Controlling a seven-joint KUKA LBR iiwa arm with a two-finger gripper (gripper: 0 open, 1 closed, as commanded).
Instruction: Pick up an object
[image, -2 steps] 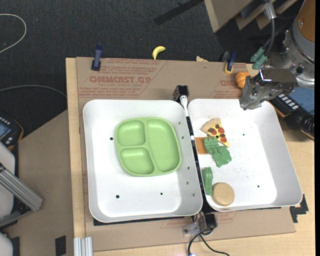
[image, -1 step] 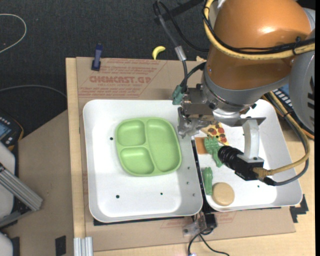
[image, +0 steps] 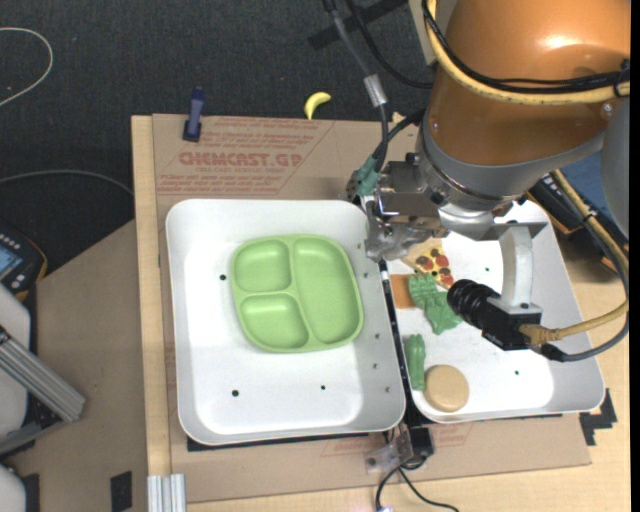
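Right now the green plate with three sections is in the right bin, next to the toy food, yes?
Not quite. The camera view shows the green plate with three sections sitting in the left bin. The toy food lies in the right bin.

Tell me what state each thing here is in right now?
Green divided plate: flat in the left bin, compartments bare.
Tan round piece: lying in the right bin.
Green toy: lying loose.
Hand: low over the right bin's far left corner.
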